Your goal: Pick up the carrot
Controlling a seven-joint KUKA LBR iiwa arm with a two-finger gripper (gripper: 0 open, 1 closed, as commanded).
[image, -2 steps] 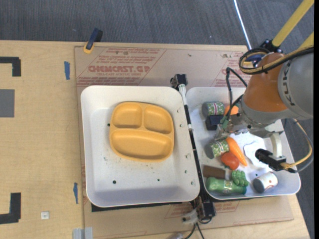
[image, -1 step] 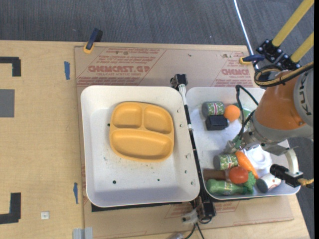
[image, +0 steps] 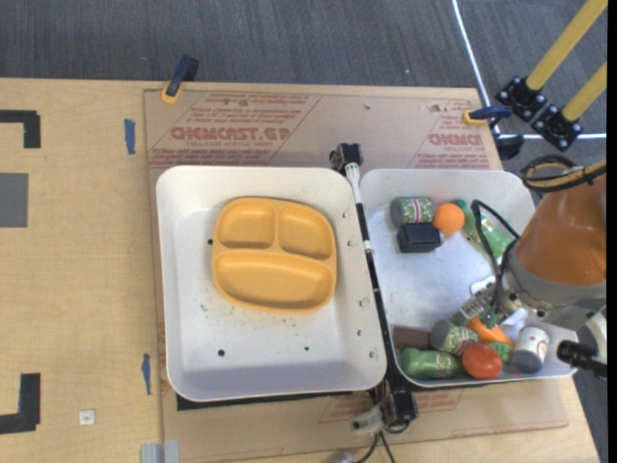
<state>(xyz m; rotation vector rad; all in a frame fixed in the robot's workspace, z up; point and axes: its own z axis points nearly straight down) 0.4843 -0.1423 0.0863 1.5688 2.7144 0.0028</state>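
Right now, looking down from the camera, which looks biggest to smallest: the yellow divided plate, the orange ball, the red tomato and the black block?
1. Yellow divided plate, by far.
2. Black block.
3. Red tomato.
4. Orange ball.
The last three look close; their order is unsure.

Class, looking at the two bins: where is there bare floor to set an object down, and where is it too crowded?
Free: the left bin floor in front of the yellow plate, and the right bin centre, between the black block and the near-edge heap. Crowded: that near right corner, where the end effector sits over the carrot and tomato.

Carrot (image: 491, 333) in right bin (image: 429, 283)
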